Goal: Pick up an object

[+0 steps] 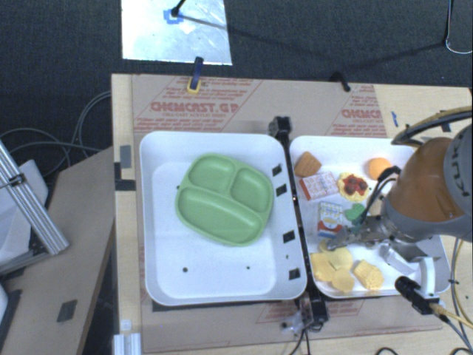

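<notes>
Arm reaches into the right bin (443,268); gripper (341,237) sits low among crowded food pieces, just beside the small carton (329,214). State of the fingers: cannot tell, and nothing is visibly held. Risk, as a judgement: pieces lie so close that closing could nudge neighbours aside or catch two at once; flat yellow slices (341,268) may slip. Count: two bins, one green divided plate (225,198) in the left bin (159,220), roughly eight pieces right, one orange ball (378,167).

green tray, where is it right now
The green tray lies in the left white bin, toward its upper middle, across the divider from the food toys.
</notes>
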You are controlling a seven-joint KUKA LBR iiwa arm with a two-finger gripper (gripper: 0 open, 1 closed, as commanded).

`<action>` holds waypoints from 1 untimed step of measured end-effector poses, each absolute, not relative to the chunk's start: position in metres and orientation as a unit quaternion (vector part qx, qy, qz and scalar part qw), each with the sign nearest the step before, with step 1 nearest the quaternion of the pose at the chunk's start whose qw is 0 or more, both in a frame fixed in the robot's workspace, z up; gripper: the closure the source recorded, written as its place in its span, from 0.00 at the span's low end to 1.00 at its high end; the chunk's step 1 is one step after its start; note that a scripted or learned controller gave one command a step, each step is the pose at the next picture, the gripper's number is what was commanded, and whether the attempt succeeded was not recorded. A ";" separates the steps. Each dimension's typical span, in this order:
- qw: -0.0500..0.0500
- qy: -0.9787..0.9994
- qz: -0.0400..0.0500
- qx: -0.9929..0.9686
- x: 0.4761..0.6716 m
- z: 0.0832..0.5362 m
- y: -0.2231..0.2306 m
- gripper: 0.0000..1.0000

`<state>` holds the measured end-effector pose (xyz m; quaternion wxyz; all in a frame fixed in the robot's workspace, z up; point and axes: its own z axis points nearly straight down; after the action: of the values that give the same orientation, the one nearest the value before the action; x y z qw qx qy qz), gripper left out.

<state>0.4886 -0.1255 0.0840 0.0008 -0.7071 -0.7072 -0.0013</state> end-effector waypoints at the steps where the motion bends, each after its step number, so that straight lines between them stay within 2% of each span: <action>1: -0.002 -0.708 -0.003 -0.706 0.491 0.097 -0.125 1.00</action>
<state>0.4906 -0.1252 0.0974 -0.0018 -0.7065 -0.7077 -0.0035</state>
